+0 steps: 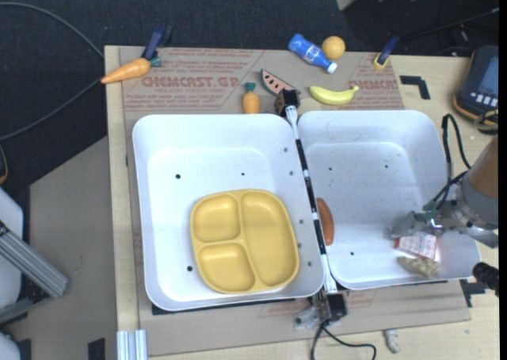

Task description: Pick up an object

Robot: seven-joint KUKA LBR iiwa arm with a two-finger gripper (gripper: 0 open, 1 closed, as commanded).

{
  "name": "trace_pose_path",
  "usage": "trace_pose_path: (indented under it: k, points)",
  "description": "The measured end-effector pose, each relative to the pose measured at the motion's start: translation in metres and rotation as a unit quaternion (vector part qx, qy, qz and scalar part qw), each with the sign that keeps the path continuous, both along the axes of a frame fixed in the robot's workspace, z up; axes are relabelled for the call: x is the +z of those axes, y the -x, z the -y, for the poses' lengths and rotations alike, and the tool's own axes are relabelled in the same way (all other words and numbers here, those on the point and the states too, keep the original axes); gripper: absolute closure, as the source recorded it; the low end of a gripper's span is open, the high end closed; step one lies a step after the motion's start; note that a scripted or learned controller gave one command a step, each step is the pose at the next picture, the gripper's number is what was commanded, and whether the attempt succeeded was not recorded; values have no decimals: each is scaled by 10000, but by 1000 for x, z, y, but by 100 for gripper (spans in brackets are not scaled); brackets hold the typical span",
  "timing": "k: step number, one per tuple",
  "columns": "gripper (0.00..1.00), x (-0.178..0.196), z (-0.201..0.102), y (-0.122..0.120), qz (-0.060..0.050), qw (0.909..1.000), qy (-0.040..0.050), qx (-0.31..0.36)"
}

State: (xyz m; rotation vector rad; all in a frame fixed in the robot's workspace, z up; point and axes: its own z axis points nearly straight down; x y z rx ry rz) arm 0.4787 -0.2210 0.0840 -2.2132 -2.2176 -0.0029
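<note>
In the right bin (pixel 372 136), my gripper (pixel 413 227) hangs low near the front right corner, with the grey arm (pixel 485 192) coming in from the right. Directly under and in front of it lies a small red-and-white packet (pixel 418 247), with a tan crumpled item (pixel 421 266) beside it at the bin's front wall. Whether the gripper touches the packet is unclear. An orange-red sausage-shaped toy (pixel 325 222) lies against the right bin's left wall. The left bin (pixel 158 152) holds a yellow divided plate (pixel 244 239).
Behind the bins on the bench lie a banana (pixel 333 95), a blue bottle (pixel 310 52), an orange ball (pixel 333 47), a watermelon slice (pixel 275 81), a small orange toy (pixel 251 101) and a carrot (pixel 125 71). A cable (pixel 448 148) loops over the right bin's edge.
</note>
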Motion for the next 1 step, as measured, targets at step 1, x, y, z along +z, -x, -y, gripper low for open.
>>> trace_pose_path:
  k: [1]
  points:
    - [100, 10, 1, -1, 23, 10000, 22, -2]
